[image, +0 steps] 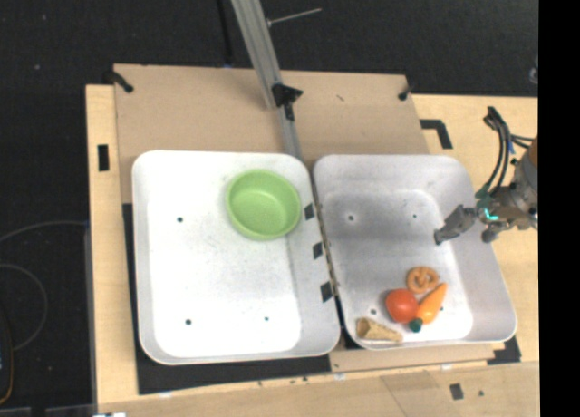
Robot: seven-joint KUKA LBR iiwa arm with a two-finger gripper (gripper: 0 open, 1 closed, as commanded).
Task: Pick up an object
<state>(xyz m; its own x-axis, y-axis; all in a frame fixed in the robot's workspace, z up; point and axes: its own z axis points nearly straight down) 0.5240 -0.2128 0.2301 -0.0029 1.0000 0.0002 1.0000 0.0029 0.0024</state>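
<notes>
While the tool hangs over the right rim of the right bin, its two dark fingers stand spread apart with nothing between them. Much of the arm behind it is cut off at the right of the view, so little more than a wrist with a teal spot and some looping black cables can be seen.

All the small things to pick lie crowded in the near right corner of that bin, well apart from the tool. A red tomato touches an orange carrot with a green tip, and a small brown ring-shaped piece, perhaps a pretzel or doughnut, sits just behind them. A pale tan wedge lies against the near rim; what it is cannot be made out. The bin's sloping walls close round this cluster on two sides.

The left bin carries a green bowl near its far right corner, upright and open. A grey metal pole slants across the far part of the counter toward the gap between the bins. Brown board lies under both bins.
</notes>
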